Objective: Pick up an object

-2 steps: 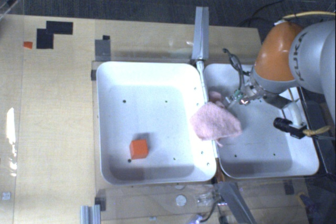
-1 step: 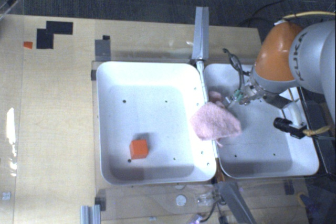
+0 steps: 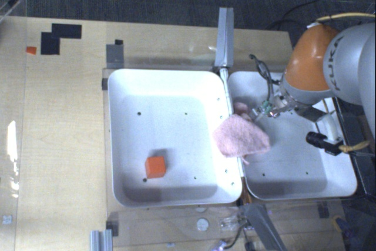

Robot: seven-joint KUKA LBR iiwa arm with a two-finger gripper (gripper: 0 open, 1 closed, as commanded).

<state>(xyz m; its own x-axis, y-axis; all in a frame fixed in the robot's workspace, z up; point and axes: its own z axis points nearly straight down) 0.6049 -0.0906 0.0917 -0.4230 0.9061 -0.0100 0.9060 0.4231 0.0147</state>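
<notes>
A pink cloth (image 3: 239, 137) hangs bunched over the divider between the two white bins, and its narrow upper corner runs up into my gripper (image 3: 257, 113). The gripper is shut on that corner, above the left side of the right bin (image 3: 305, 182). The cloth spreads down and left from the grip and covers part of the left bin's right rim. A small pinkish lump (image 3: 241, 107) shows just left of the gripper; I cannot tell whether it belongs to the cloth. An orange block (image 3: 155, 167) lies on the floor of the left bin (image 3: 164, 97), near its front left.
A grey metal post (image 3: 224, 38) stands at the back between the bins. The arm's orange band (image 3: 311, 64) and grey body hang over the right bin's back right. A black cable part (image 3: 320, 141) juts over the right bin. Black markers (image 3: 57, 37) lie on the bench at far left.
</notes>
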